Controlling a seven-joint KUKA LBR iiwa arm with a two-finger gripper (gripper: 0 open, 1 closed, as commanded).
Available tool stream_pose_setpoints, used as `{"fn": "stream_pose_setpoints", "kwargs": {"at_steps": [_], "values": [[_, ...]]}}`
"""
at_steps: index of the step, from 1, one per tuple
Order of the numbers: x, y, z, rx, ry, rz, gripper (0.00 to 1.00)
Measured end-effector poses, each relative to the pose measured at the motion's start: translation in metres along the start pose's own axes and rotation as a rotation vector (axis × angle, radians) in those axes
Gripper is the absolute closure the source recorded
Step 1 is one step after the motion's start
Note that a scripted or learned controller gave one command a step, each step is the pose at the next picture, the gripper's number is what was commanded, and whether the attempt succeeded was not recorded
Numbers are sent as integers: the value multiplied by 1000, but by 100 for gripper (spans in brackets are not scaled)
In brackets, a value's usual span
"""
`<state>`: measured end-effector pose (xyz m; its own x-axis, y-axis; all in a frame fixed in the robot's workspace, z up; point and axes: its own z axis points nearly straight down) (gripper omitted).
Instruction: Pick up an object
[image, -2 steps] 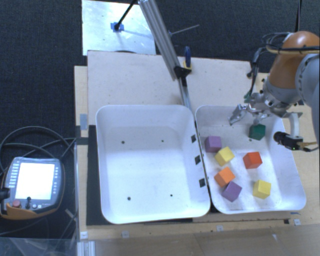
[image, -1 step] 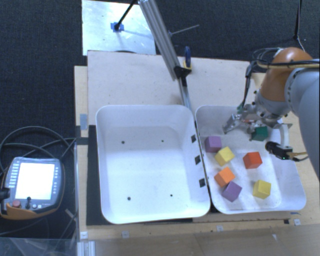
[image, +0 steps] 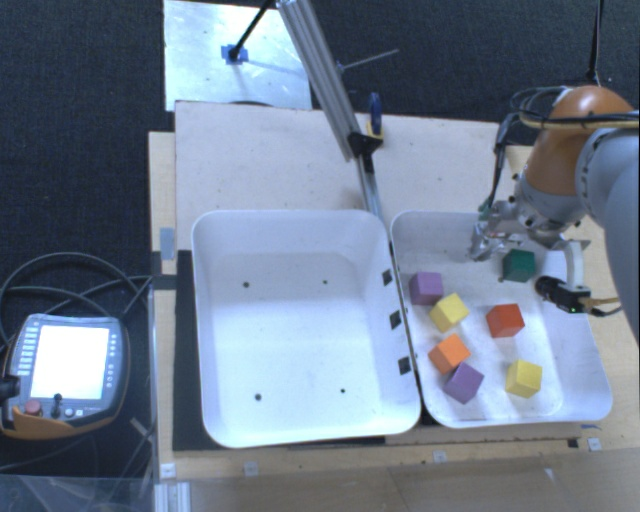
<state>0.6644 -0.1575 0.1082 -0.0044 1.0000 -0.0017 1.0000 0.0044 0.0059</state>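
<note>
The right bin (image: 592, 398) holds several small cubes: a green one (image: 518, 265) at the back, a purple one (image: 426, 287), a yellow one (image: 449, 311), a red one (image: 505, 320), an orange one (image: 449, 353), a second purple one (image: 464, 382) and a second yellow one (image: 523, 378). My gripper (image: 487, 241) hangs low over the back of this bin, just left of and behind the green cube. I see nothing held in it. The grey arm with its orange band (image: 575, 140) comes in from the right.
The left bin (image: 300, 300) lies beside the right one, with small black clips along the shared wall. A slanted metal pole (image: 330, 85) crosses the board behind the bins. A teach pendant (image: 65, 375) lies off the bench at far left.
</note>
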Motion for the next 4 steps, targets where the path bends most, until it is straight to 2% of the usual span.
{"fn": "stream_pose_setpoints", "kwargs": {"at_steps": [2,3,4], "values": [[-9,8,-92,-2,-1,0,100],[-17,10,-155,-4,-1,1,100],[21,-10,-146,5,2,-3,100]]}}
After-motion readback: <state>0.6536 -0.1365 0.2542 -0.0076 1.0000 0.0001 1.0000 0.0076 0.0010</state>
